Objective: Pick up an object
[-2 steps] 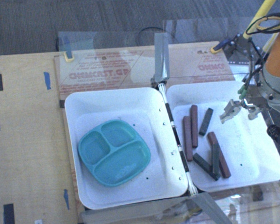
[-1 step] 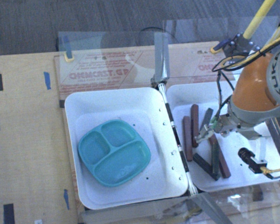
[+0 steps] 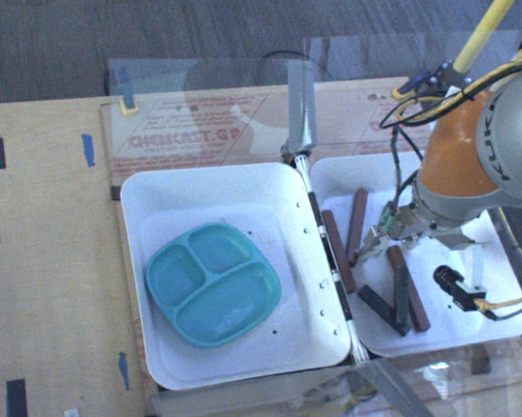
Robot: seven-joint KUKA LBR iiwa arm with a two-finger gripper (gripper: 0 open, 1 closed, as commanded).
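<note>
The two-finger gripper (image 3: pixel 373 243) hangs over long brown sticks (image 3: pixel 357 220); finger state unclear; crowded sticks risk a glancing miss.

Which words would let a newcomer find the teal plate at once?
Start at the two white bins and take the left bin, the one away from the arm. The teal divided plate lies flat on its floor, toward its left side. It is broad, rounded and split into three compartments, while the right bin holds thin dark and brown sticks.
</note>
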